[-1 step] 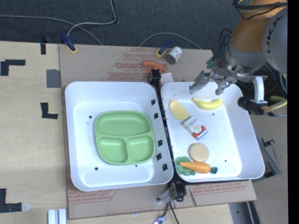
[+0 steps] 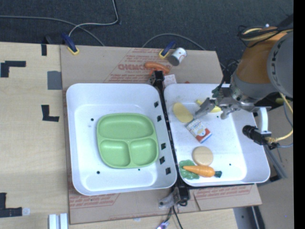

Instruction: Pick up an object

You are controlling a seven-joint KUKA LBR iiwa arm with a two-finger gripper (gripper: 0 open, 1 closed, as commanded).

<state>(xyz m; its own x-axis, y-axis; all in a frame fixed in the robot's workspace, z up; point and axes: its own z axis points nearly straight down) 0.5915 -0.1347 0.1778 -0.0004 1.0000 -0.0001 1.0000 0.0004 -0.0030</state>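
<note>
Fingers (image 2: pixel 206 107) apart, gripping nothing, gripper (image 2: pixel 213 109) poised right of yellow disc (image 2: pixel 182 112), above small carton (image 2: pixel 199 130) in right bin (image 2: pixel 248 168).

In the right bin (image 2: pixel 248 173) lie the things to pick. A pale yellow oval piece (image 2: pixel 182 112) lies flat near the bin's upper left, close to the divider. Just below and to its right lies a small carton (image 2: pixel 199 130) — white w/ red and blue print, tilted diagonally. Lower down is a tan round disc (image 2: pixel 203 155), flat on the floor. At the front edge an orange carrot (image 2: pixel 199 170) lies approx. horizontal, touching a green leafy piece (image 2: pixel 187 172) at its left — a small dark green tip at its right end.
</note>
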